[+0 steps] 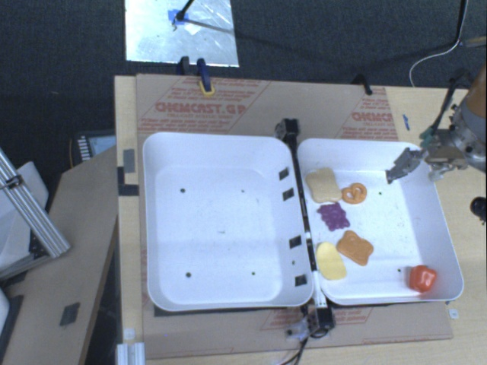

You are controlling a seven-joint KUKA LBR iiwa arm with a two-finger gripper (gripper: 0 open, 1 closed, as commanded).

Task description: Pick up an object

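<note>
My claw (402, 166) hangs over the right bin's (445, 226) upper right part with nothing in it, and I can't tell whether it's open or closed. Still at approach: the pretzel (354, 194) is the nearest pick, just left and below, with the tan bread piece (323, 183), purple piece (333, 216), yellow piece (330, 261), orange toast (355, 247) and red piece (422, 277) further off. Next I'd shift left over the pretzel and come straight down.

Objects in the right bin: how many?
6: tan piece, pretzel, purple piece, orange-brown toast, yellow piece by the divider, and red piece in the near right corner. None seem hidden.
</note>
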